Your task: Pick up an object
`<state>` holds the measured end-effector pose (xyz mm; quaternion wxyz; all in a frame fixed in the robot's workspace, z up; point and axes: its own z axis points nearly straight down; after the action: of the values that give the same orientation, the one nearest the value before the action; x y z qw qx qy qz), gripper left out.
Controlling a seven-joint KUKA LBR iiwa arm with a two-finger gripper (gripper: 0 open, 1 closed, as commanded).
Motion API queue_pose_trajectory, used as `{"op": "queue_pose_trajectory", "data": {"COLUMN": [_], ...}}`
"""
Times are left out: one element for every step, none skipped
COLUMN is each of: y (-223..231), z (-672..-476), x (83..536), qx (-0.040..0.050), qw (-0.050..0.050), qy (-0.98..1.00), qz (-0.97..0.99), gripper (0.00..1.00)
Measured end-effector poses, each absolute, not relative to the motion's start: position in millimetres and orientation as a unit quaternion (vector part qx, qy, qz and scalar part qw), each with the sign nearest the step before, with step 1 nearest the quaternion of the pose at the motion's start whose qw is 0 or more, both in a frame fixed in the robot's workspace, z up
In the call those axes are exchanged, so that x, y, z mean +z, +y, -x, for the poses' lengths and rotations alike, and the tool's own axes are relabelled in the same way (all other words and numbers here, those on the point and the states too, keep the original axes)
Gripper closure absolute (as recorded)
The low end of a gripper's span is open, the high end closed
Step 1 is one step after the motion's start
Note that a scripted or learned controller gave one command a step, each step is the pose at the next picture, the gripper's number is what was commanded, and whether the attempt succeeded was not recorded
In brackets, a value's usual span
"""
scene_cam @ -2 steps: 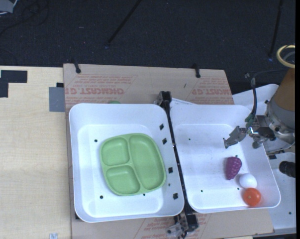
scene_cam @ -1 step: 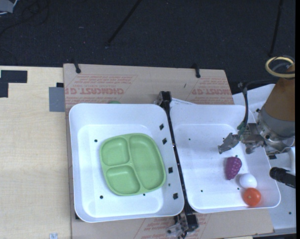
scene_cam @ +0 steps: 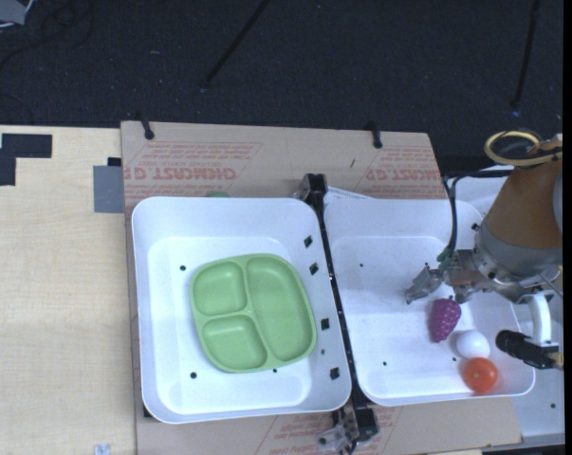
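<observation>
In the right bin (scene_cam: 380, 254) lie three small objects: a purple bunch of grapes (scene_cam: 444, 318), a white egg-shaped object (scene_cam: 472, 343) and an orange-red ball (scene_cam: 480, 375). They sit close together near the bin's front right corner. My gripper (scene_cam: 438, 290) reaches in from the right and hangs low over the bin, directly above the top end of the grapes. Whether it touches them I cannot tell. The arm's grey wrist and orange band (scene_cam: 523, 211) cover the bin's right rim.
The left bin (scene_cam: 162, 254) holds a green three-compartment plate (scene_cam: 252, 311). A black divider (scene_cam: 325, 292) runs between the bins. Cardboard (scene_cam: 267, 159) lies behind and under them. A black part (scene_cam: 527, 349) juts in beside the egg-shaped object.
</observation>
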<state>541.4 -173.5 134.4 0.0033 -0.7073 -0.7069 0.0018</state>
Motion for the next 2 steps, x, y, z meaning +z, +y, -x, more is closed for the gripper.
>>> {"op": "queue_pose_trajectory", "data": {"y": [-175,-176], "z": [-541.6,-549.3], "x": [147,208], "qx": [0.0012,-0.0009], "qw": [0.002,-0.002], "qy": [-0.706,-0.707], "qz": [0.708,0.707], "gripper": [1.0,1.0]}}
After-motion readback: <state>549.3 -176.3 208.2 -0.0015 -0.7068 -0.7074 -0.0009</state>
